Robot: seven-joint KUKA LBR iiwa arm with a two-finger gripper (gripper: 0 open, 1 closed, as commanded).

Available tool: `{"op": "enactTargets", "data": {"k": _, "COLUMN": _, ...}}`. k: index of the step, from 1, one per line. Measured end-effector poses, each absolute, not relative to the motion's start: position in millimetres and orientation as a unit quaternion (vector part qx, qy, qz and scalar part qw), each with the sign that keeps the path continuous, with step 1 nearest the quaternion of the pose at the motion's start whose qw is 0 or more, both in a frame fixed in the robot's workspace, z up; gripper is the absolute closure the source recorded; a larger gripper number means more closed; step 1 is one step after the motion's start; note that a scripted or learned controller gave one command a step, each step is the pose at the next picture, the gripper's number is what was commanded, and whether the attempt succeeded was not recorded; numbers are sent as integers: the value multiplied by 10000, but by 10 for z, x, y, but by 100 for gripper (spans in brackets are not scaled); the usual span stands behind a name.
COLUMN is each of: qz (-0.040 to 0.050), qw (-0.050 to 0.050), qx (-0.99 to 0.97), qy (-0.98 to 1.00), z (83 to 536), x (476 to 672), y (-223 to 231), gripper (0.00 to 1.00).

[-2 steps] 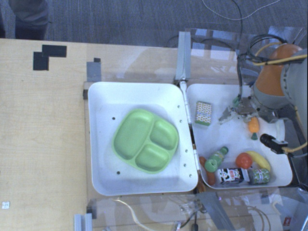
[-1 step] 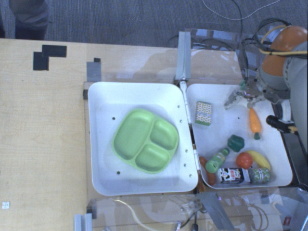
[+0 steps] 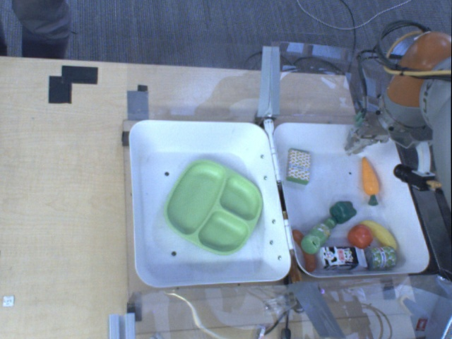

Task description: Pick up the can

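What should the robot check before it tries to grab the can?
1. Can in view, near right corner of right bin: ok.
2. Gripper over the can: not ok, it sits at the bin's far edge.
3. Can free of neighbours: not ok, banana, tomato and carton crowd it.
4. Can upright: cannot tell.
5. Fingers open: cannot tell.

Can lying in the near right corner of the right bin

I see the can (image 3: 382, 258) on its side, green label with a grey metal end, against the bin's (image 3: 417, 217) near wall, touching the black-and-white carton (image 3: 337, 258) on its left, just below the yellow banana (image 3: 381, 233).
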State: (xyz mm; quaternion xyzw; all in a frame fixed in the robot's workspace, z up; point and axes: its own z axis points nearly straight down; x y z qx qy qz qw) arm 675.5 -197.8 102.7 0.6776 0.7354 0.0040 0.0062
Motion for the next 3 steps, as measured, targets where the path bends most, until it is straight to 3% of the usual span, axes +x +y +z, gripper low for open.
{"op": "enactTargets", "data": {"k": 1, "qz": 46, "qw": 43, "qx": 6773, "qy": 7357, "z": 1022, "x": 6755, "y": -1962, "gripper": 0}}
{"op": "enactTargets", "data": {"k": 2, "qz": 29, "qw": 42, "qx": 5861, "qy": 8102, "z": 892, "x": 5897, "y": -1436, "gripper": 0}}
{"op": "enactTargets", "data": {"k": 3, "qz": 38, "qw": 46, "qx": 6034, "qy": 7974, "z": 899, "x": 5427, "y": -963, "gripper": 0}}
